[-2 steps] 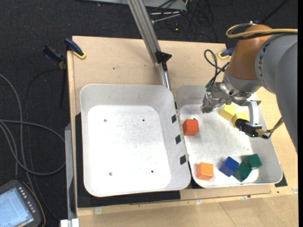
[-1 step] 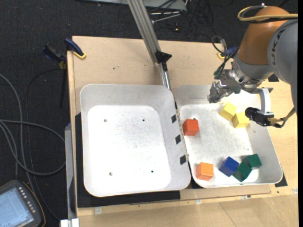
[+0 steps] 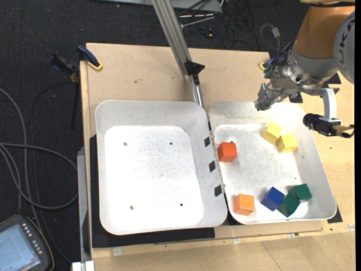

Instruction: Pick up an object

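Hovering above the far edge of the right bin: claw, finger state impossible to tell, nothing visibly held. Inside that bin: two yellow blocks touching near the far side, small matte cubes; a red-orange cube by the left wall; orange cube, blue cube and two green cubes along the near edge.

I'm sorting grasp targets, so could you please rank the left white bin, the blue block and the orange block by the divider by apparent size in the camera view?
1. Left white bin, by far the largest.
2-3. Blue block and the orange block by the divider look alike; I would not rank them.
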